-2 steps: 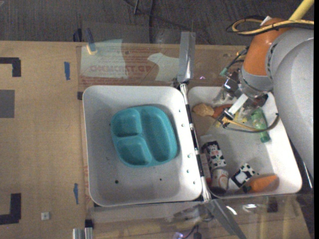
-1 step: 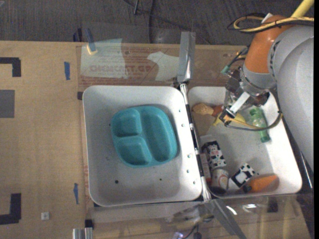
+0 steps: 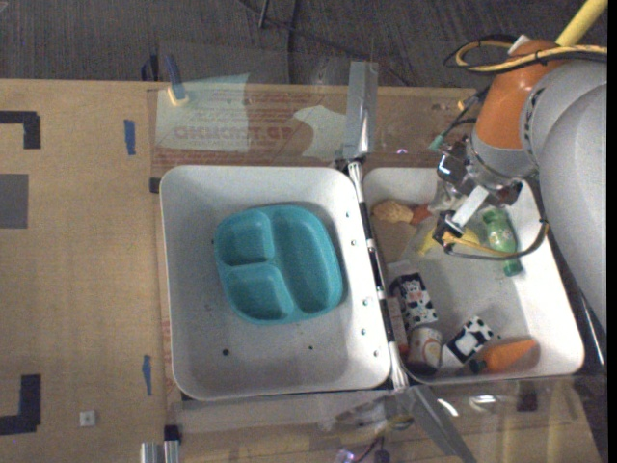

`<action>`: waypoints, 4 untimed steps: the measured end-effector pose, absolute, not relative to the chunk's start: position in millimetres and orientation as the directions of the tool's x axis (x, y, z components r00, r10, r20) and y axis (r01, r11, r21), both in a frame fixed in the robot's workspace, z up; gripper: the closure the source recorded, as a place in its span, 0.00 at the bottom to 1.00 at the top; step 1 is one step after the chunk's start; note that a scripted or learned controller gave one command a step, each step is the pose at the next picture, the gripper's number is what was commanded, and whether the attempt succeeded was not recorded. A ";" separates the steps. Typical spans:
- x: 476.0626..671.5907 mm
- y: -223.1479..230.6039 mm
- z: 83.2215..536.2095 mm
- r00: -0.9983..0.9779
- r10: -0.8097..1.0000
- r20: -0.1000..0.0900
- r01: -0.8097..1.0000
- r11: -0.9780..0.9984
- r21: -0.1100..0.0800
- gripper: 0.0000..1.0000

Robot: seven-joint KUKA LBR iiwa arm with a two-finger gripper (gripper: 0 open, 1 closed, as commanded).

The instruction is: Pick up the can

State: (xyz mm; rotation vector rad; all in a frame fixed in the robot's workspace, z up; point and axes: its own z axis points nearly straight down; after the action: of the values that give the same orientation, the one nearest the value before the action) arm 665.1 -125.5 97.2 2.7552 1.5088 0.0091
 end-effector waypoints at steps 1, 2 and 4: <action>661.9 -163.9 205.9 0.465 0.885 0.000 0.885 -0.465 0.002 1.00; 667.4 -210.1 321.1 0.124 0.992 -0.002 0.992 -0.124 0.004 1.00; 668.6 -209.6 332.6 0.122 0.992 -0.006 0.992 -0.122 0.010 1.00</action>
State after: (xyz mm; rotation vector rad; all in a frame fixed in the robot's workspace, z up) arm 668.6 -209.6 332.6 2.3445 2.0737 0.0039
